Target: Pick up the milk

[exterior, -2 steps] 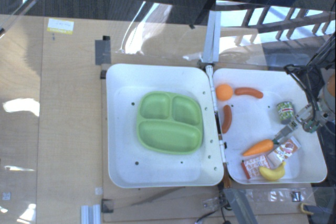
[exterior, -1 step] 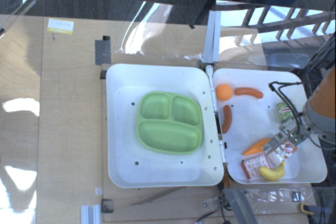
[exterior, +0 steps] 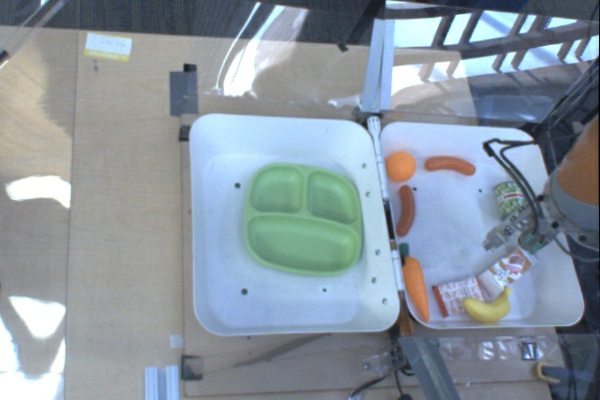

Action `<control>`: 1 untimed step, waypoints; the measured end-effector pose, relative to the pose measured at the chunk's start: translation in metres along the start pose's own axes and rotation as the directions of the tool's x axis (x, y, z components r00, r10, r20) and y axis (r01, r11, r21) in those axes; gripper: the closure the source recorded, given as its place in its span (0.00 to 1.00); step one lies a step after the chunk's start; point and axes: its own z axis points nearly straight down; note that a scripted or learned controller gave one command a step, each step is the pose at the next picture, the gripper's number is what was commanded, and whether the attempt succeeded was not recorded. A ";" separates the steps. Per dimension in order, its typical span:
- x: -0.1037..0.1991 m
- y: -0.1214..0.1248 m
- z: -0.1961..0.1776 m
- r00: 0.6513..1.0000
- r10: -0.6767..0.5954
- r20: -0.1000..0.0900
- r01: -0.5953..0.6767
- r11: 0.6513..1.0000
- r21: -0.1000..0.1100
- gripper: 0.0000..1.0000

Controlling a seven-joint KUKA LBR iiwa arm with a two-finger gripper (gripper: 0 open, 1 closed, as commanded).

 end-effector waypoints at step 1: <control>0.034 0.020 -0.081 0.999 0.030 -0.017 -0.029 0.999 0.013 1.00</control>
